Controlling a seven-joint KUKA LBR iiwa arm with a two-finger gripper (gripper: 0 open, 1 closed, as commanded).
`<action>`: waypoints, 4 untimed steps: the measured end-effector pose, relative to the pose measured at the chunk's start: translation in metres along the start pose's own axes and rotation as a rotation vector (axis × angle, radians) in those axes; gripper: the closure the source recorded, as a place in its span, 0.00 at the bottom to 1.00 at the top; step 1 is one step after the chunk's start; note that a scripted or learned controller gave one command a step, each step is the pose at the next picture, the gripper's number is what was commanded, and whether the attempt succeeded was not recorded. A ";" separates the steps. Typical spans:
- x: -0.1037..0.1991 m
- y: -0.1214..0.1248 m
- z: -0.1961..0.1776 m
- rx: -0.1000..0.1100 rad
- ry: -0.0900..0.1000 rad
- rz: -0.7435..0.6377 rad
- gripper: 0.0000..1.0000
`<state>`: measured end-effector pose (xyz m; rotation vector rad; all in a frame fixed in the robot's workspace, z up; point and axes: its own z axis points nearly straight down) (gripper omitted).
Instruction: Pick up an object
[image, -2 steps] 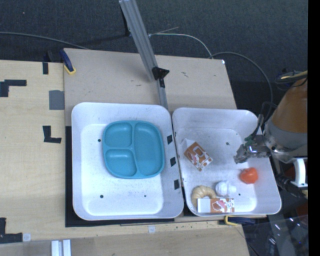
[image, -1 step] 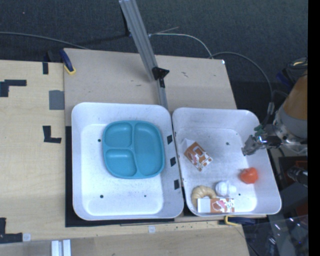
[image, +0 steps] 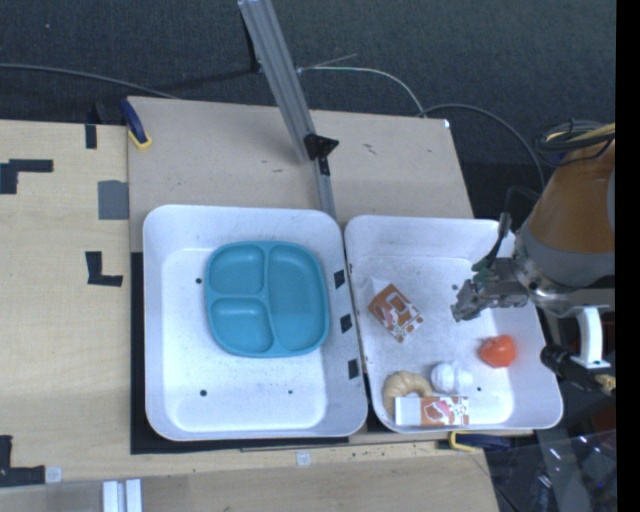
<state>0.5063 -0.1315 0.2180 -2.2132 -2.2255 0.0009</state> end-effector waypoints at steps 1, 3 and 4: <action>0.049 0.002 0.007 0.000 0.000 0.000 1.00; 0.159 -0.017 0.009 0.001 0.001 -0.002 1.00; 0.212 -0.009 -0.011 -0.002 0.000 -0.003 1.00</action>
